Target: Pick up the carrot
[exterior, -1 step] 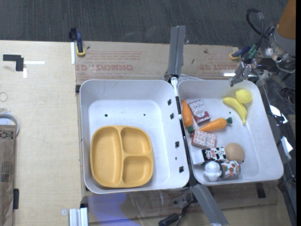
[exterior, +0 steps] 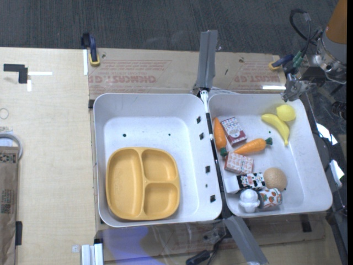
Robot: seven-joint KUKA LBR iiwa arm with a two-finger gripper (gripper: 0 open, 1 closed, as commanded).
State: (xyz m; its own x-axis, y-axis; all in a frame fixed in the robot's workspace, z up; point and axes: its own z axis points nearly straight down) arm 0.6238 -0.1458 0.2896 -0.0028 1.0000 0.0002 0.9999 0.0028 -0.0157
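An orange carrot (exterior: 251,146) with a green stub lies slantwise in the middle of the right bin (exterior: 314,164). A second orange, carrot-like piece (exterior: 220,134) rests along that bin's left wall. My gripper (exterior: 290,91) hangs over the bin's far right corner, above and to the right of the carrot and well apart from it. It sits just behind a yellow lemon (exterior: 285,112). Nothing is seen in it.
A banana (exterior: 277,127) lies by the lemon. Small cartons (exterior: 233,130) (exterior: 239,163), a brown ball (exterior: 274,178) and a white toy (exterior: 248,200) crowd around the carrot. The left bin (exterior: 138,115) holds a yellow divided plate (exterior: 143,182).
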